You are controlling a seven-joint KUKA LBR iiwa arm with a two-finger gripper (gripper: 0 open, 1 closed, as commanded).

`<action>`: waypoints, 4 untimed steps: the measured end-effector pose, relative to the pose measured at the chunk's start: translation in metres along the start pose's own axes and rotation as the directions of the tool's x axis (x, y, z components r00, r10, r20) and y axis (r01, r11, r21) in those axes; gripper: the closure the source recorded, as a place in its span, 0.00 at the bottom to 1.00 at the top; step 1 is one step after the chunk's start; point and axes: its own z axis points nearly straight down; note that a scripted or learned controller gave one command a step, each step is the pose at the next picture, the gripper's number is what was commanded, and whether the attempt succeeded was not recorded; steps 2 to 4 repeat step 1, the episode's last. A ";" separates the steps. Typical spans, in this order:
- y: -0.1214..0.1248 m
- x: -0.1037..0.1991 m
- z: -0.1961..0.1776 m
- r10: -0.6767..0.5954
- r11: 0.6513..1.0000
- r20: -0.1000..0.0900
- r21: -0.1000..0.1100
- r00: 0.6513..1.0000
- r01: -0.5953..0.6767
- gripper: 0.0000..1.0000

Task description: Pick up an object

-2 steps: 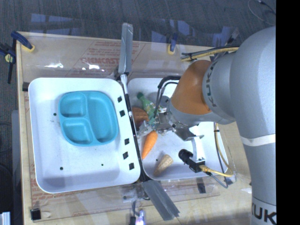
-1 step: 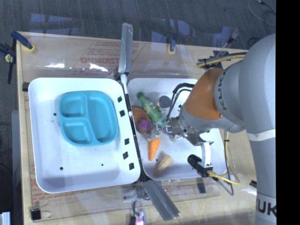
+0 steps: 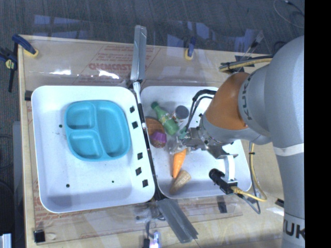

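Note:
My gripper (image 3: pixel 186 140) reaches low into the right bin (image 3: pixel 201 190) from the right, just above the top of an orange carrot (image 3: pixel 178 163). Left of it lie a purple object (image 3: pixel 159 138) and a brown one (image 3: pixel 153 124). A green bottle (image 3: pixel 164 117) lies just up and left of the gripper, with a grey round object (image 3: pixel 181 111) beside it. A tan cone-shaped piece (image 3: pixel 180 181) rests below the carrot. The wrist hides the fingertips.
The left bin (image 3: pixel 51 190) holds a blue divided plate (image 3: pixel 98 129). A ridge with black clips (image 3: pixel 140 154) separates the bins. The arm's grey body covers the right bin's right side.

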 end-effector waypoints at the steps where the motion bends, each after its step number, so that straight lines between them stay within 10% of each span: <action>1: -0.010 0.043 -0.161 0.122 0.992 0.001 -0.004 0.992 -0.122 1.00; 4: -0.010 0.043 -0.161 0.122 0.992 0.001 -0.004 0.992 -0.122 1.00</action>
